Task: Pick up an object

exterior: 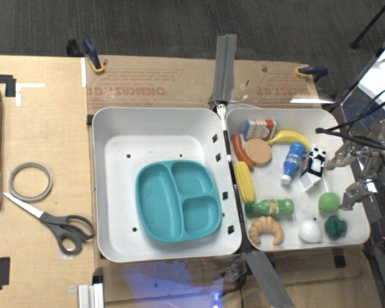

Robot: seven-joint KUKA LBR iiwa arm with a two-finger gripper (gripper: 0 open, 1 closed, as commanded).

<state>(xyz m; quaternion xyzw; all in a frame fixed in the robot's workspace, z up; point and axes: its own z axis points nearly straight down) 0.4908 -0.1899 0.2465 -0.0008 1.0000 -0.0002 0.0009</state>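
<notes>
Camera view showed the gripper (354, 175) poised at the right bin's (289, 246) right rim, jaws apart, holding nothing, probably lining up on the green ball (329, 202) just beside it.

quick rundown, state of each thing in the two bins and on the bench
teal plate: flat in left bin, right way up
blue bottle: lying on its side
green bottle: lying on its side
corn cob: lying along right bin's left wall
croissant: lying loose
scissors: closed, on bench
tape roll: lying flat
gripper: at right bin's right edge
</notes>
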